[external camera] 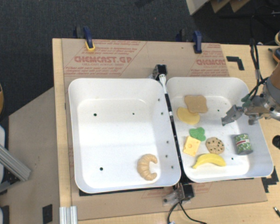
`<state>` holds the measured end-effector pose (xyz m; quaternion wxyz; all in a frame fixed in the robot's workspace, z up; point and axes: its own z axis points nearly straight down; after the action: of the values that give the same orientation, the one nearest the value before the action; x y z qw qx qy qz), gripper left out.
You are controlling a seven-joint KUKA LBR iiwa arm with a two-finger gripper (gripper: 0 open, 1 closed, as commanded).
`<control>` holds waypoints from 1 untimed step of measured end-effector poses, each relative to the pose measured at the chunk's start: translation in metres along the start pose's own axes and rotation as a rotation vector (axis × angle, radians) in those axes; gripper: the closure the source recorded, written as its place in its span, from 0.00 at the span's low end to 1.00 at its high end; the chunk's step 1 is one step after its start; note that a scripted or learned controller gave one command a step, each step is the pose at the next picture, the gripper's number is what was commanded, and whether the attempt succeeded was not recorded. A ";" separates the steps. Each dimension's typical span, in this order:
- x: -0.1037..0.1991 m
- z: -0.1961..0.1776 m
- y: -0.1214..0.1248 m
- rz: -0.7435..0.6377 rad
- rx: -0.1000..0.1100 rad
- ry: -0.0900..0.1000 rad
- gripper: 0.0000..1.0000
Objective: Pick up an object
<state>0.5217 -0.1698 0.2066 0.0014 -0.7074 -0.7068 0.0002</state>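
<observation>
Setup: two shallow white bins side by side on tabletop [130, 50], brown board w/ red print, blue clamps at far edge prob. pinning it down.
Left bin [84, 125]: smooth glossy plastic, rounded corners; croissant [148, 166] alone near its front-right corner, tan, ridged, curved.
Right bin [224, 85]: holds most of the pickable stuff, clustered in left half and front.
Items: bread slice [196, 103] flat, beige, overlapping yellow rounded piece [187, 116]; green leafy piece [197, 133] touching cheese wedge [192, 146], yellow w/ holes; cookie [215, 145] round, speckled; banana [209, 160] smooth, curved, nearest front wall; green can [243, 143] cylindrical, printed label, off to the right by itself.
Look: all seem to be toy food, hard plastic, matte; judgement only.
Arm: enters from right, wrist over right bin's right rim.
Gripper [233, 114]: grey, angled down-left, over bare bin floor betw. bread slice and green can; nothing seen betw. fingers; can't tell if apart or together, too small and foreshortened.
Why so: prob. approach pose. Green can is closest target, isolated so easier to take than the touching pieces.
Task status: nothing picked up yet.
</observation>
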 end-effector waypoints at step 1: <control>0.042 0.107 -0.011 -0.001 -0.014 -0.006 0.00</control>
<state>0.5108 -0.1276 0.0993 -0.0057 -0.7071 -0.7071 -0.0029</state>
